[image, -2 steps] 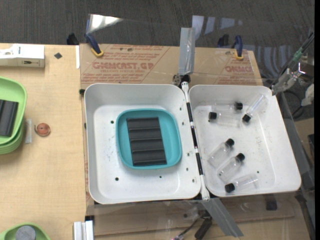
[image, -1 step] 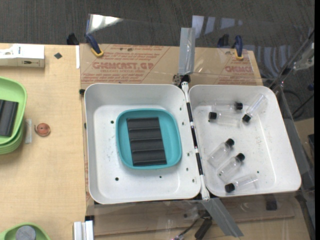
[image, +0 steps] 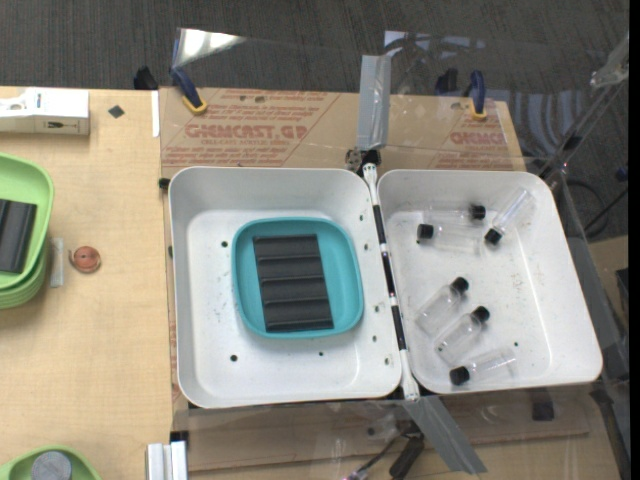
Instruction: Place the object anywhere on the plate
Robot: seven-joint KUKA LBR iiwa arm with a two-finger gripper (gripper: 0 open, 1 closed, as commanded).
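Observation:
A teal square plate (image: 245, 278) lies in the middle of the left white bin (image: 200, 368), with a dark ribbed rectangular insert (image: 291, 282) on it. In the right white bin (image: 560, 358) lie several clear plastic vials with black caps: one near the top right corner (image: 507, 215), one beside it at the top (image: 455, 215), one small cap piece (image: 426, 232), and three lower down at the centre (image: 441, 303), (image: 463, 330) and bottom (image: 487, 367).
A cardboard sheet (image: 250, 128) lies behind the bins, held by clamps (image: 186, 90). On the wooden bench to the left sit a green tray (image: 30, 228), a small red disc (image: 86, 259) and a white box (image: 45, 113).

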